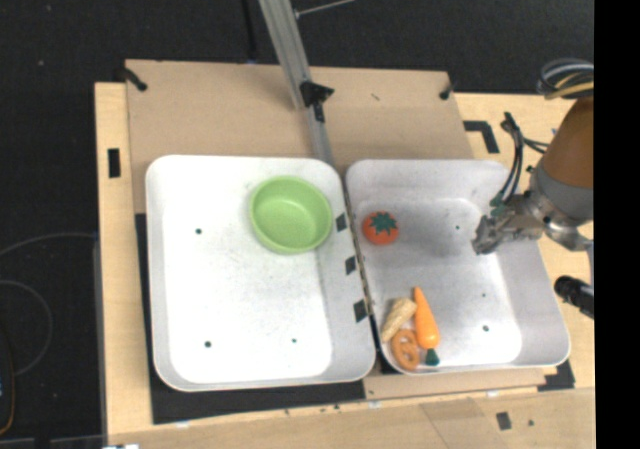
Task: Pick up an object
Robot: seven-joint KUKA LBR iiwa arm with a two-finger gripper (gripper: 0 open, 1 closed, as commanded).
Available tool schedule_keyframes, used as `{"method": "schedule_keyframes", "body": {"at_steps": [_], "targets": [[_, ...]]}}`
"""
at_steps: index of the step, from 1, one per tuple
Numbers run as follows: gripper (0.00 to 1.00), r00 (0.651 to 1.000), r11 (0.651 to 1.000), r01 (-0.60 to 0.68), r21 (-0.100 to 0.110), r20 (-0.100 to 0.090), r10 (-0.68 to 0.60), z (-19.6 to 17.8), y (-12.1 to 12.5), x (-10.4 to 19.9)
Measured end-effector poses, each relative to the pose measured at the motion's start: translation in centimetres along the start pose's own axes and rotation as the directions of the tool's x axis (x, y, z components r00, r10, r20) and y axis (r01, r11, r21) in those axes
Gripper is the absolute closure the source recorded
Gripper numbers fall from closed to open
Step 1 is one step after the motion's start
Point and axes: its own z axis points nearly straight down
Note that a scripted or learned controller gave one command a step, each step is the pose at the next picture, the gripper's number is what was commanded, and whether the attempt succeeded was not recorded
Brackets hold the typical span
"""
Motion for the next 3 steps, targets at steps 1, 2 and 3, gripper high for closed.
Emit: {"method": "schedule_keyframes", "body": {"at_steps": [1, 2, 3], "targets": [[1.00, 1.000, 1.000, 0.001, -0.003, 0.001, -0.001, -5.8, -0.1, -1.1], [1.00, 1.000, 1.000, 0.007, -0.003, 0.001, -0.007, -11.3, 0.0, -1.3], [1.00, 1.000, 1.000, 0.013, 0.002, -0.003, -0.013, -11.2, 1.5, 4.6]]}}
